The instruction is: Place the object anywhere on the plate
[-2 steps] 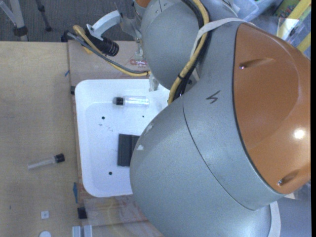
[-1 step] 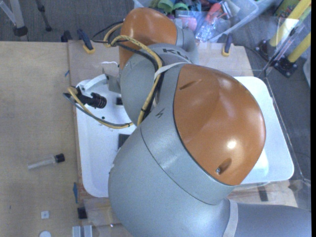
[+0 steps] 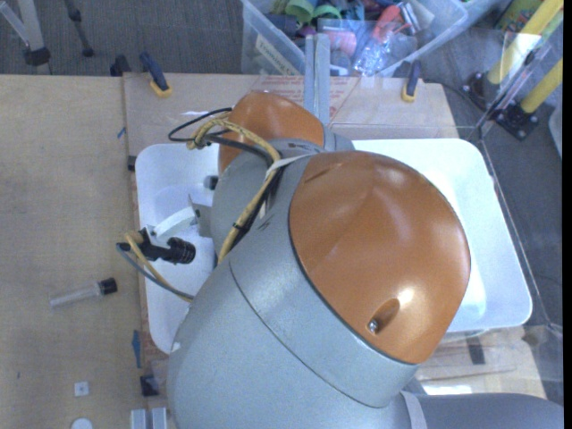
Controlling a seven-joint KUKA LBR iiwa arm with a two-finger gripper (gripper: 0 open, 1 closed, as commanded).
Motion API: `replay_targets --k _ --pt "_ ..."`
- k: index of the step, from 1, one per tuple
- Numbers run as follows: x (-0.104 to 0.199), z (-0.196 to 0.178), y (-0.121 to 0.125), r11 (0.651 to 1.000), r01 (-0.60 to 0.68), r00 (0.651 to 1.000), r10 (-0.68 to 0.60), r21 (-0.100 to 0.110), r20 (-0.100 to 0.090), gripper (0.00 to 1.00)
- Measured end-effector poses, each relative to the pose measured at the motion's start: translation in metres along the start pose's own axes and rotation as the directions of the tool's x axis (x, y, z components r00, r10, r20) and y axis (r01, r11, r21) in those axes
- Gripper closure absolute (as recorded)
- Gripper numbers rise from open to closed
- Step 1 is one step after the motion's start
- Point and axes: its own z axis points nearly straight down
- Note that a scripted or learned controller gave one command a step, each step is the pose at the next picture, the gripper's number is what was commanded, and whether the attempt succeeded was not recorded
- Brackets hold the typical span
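though bulky, arm [image 3: 357,266] over bins [image 3: 500,239]

floor [image 3: 179,16] — grey carpet | bench [image 3: 63,177] — light wood | clear tub [image 3: 349,16] — colourful clutter

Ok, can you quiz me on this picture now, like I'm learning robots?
1. True or false: the arm covers part of the left white bin and part of the right white bin.
2. What colour is the big round cap on the arm? A green, B orange, C blue.
3. Fill in: the clear tub of colourful things sits at the ___ of the picture.

Key: 1 true. 2 B. 3 top.
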Motion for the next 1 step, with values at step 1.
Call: replay_targets --k 1 --pt "0.0137 0.003 0.001 1.0 0.002 1.0 -0.002 0.003 -0.006 0.0"
